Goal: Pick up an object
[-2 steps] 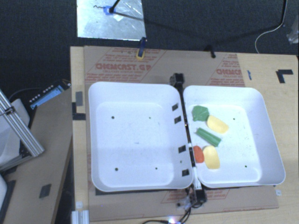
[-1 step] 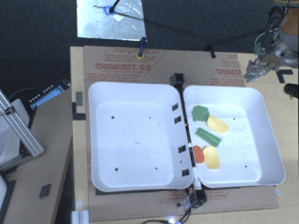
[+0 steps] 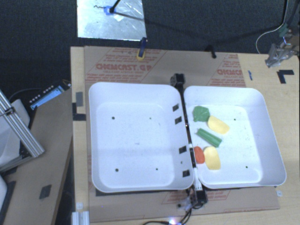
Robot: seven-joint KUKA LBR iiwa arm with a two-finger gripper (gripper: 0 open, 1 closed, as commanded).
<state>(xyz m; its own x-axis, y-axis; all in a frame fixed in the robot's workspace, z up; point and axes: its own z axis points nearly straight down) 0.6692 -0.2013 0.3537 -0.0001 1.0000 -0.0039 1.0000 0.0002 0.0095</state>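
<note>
Lying loose in the right bin (image 3: 275, 159), green pieces (image 3: 201, 113), yellow pieces (image 3: 218, 124) and a red piece (image 3: 199, 155) all sit unpicked, nothing lifted yet; hand's grip, cannot tell.

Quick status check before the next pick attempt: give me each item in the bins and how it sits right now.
green leafy piece: lying in the right bin, near its left wall.
upper yellow piece: lying flat, touching the leafy piece.
green stick: lying at a slant, mid-cluster.
red piece: against the bin's left wall.
lower yellow piece: lying beside the red piece, touching it.
right bin: holds all five.
</note>
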